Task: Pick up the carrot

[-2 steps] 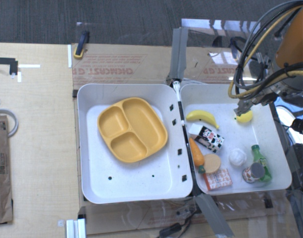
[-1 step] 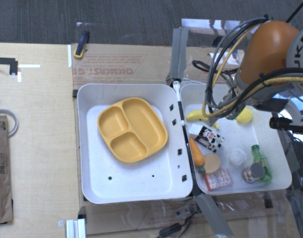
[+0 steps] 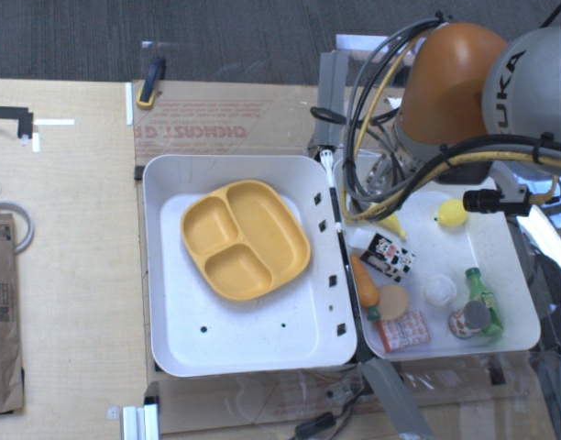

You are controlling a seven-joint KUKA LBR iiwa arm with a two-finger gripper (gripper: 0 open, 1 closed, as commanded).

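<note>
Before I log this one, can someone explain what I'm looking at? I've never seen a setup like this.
One camera above the bench looks down at a slant. The big grey and orange shape at upper right is a robot arm, trailing cables, reaching over the right bin; I can't make out its tool behind the arm. The left bin holds a yellow divided plate. The right bin holds the carrot against its left wall, a black-and-white toy, a lemon, a green bottle, a red packet and a few small items. Nothing is visibly being held.
</note>
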